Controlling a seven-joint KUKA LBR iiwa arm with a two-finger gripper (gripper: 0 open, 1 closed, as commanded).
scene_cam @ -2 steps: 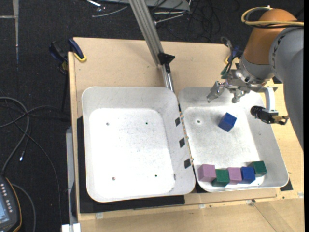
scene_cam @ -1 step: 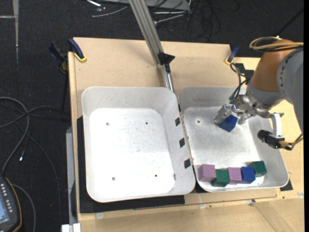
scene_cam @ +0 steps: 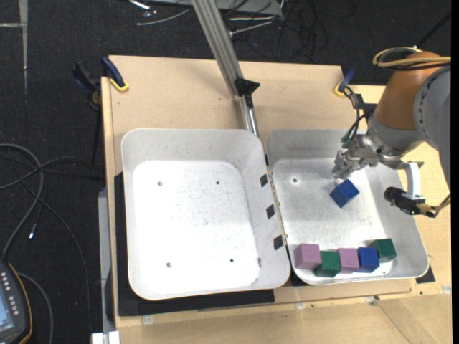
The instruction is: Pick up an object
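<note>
**Blue cube lies just below the jaws, toward the near edge**

The surface (scene_cam: 186, 92) carries two white bins side by side. The left bin (scene_cam: 143, 149) is bare apart from specks on its floor. The right bin (scene_cam: 301, 149) holds all the objects, and the arm (scene_cam: 412, 102) reaches over it from the right, its orange band above the wrist sitting over the bin's far right corner.

The jaws (scene_cam: 346, 165) hang over the upper middle of the right bin. They are small and dark against the wrist, and I cannot tell whether they are spread or pressed together; nothing can be seen pinched between them.

The blue cube (scene_cam: 345, 193) is the nearest candidate. It sits alone in the middle of the right bin's floor, just beside the jaws and apart from them, lying toward the near edge of the bin from the fingertips. It is turned so its corners point up and down the view, so its faces run diagonally to the bin walls.

Well apart from it, along the bin's near wall, a row of five cubes sits packed together: purple (scene_cam: 308, 255), green (scene_cam: 330, 262), pink (scene_cam: 349, 259), blue (scene_cam: 368, 257) and dark green (scene_cam: 385, 248).

My judgement: the coming move turns on a short shift toward the near edge, then a descent, with the jaws turned to meet the lone cube's diagonal faces rather than its corners.
</note>
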